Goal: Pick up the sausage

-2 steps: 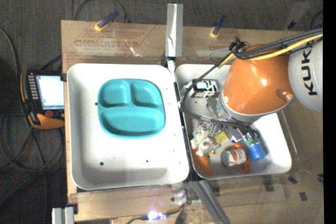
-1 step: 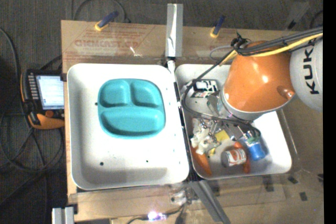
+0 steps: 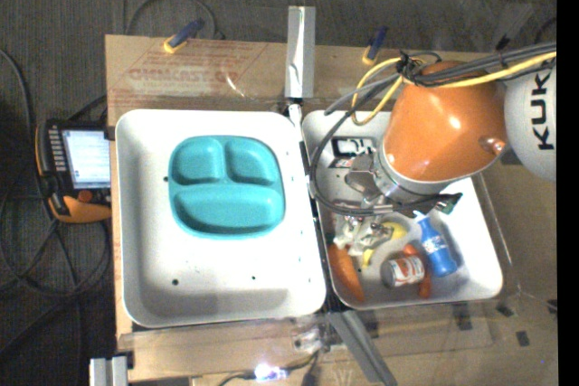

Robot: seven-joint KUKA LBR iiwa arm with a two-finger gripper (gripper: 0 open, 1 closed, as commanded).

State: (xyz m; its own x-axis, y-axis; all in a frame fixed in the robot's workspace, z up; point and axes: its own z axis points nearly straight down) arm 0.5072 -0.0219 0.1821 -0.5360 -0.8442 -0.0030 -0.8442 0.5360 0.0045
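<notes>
The sausage (image 3: 346, 275), an orange-brown elongated piece, lies along the left wall of the right bin (image 3: 484, 285), near its front corner. My arm's orange band (image 3: 441, 133) hangs over the middle of that bin. The gripper (image 3: 364, 229) points down below it, just above and slightly right of the sausage's upper end, among the cluttered items. The arm's wrist hides much of the bin's middle.
Beside the sausage lie a red-and-white can (image 3: 404, 270), a blue bottle (image 3: 437, 250), a yellow piece (image 3: 384, 239) and a small orange piece (image 3: 423, 287). The left bin (image 3: 154, 285) holds a teal divided plate (image 3: 227, 186). A metal post (image 3: 299, 50) stands behind the bins.
</notes>
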